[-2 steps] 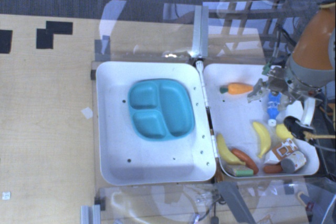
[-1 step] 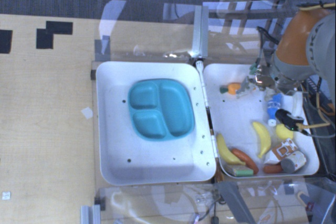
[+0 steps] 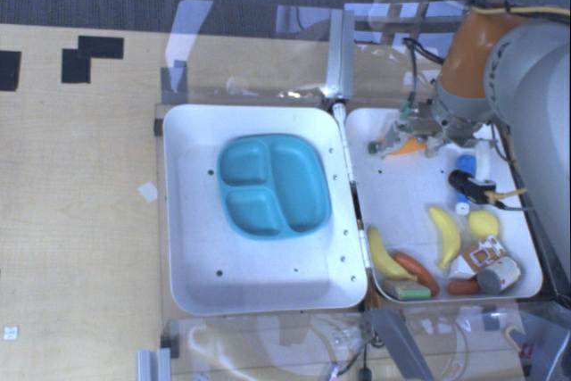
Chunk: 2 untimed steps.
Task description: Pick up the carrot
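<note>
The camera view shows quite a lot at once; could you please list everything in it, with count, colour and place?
bins: two, white, side by side on the bench.
divided plate: one, blue, middle of the left bin.
carrot: one, orange, far end of the right bin, at the gripper.
bananas: two, yellow, near half of the right bin.
lemon-like fruit: one, yellow, right side of the right bin.
sausage-like pieces: two, red-orange, near edge of the right bin.
green piece: one, near edge of the right bin.
arm: one, grey with orange band, from the right.
gripper: one, over the carrot; grasp unclear.
</note>
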Each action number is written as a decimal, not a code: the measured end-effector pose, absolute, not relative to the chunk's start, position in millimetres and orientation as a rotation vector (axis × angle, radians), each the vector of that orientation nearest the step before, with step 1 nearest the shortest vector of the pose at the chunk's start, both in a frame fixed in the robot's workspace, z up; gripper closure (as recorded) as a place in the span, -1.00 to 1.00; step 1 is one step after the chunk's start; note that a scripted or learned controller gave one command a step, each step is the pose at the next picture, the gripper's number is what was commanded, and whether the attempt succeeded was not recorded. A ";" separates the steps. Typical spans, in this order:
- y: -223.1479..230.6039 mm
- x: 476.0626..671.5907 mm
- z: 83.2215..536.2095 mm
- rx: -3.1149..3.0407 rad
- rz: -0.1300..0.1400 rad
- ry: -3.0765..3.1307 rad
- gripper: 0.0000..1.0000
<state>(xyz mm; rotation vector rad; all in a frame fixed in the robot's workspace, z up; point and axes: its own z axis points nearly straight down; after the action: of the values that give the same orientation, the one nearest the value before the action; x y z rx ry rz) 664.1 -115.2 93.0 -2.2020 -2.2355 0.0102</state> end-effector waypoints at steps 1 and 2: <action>-110.7 665.2 89.9 -2.581 0.027 -1.732 -1.00; -118.0 667.0 108.6 -2.278 0.010 -2.157 -1.00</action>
<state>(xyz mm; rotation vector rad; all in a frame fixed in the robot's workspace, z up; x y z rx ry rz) 667.0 -118.0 108.6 -2.2779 -2.1571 0.0099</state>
